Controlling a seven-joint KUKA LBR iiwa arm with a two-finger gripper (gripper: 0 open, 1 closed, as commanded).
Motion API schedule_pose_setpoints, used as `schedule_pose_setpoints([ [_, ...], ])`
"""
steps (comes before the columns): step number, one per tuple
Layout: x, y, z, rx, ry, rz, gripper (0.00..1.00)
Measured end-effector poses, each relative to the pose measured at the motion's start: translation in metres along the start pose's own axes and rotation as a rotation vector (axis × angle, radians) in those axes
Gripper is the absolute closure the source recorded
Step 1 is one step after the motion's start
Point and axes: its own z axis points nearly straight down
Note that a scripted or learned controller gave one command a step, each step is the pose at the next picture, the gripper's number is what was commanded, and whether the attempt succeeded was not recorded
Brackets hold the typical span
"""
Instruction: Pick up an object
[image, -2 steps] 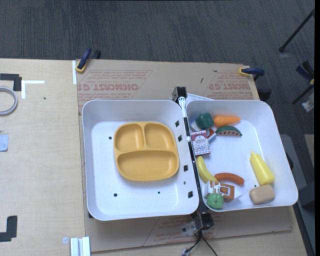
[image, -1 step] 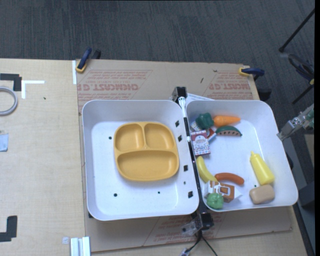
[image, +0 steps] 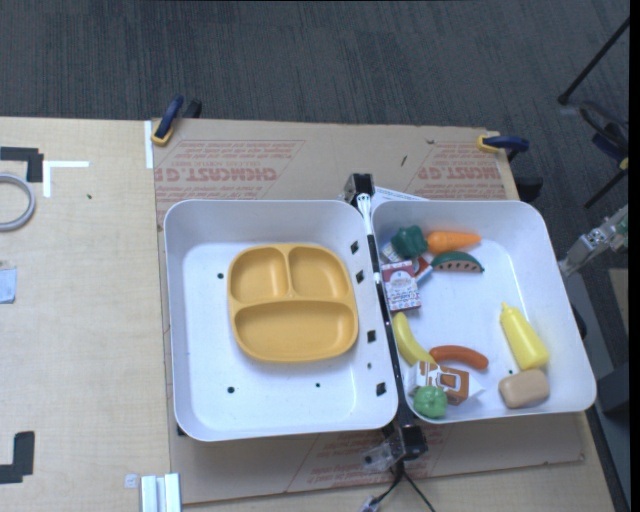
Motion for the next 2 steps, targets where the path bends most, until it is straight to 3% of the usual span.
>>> schedule_pose_setpoints([
  [2, -0.0018, 0.0026, -0.0199, -0.005, -0.007, -0.006, 1.00],
])
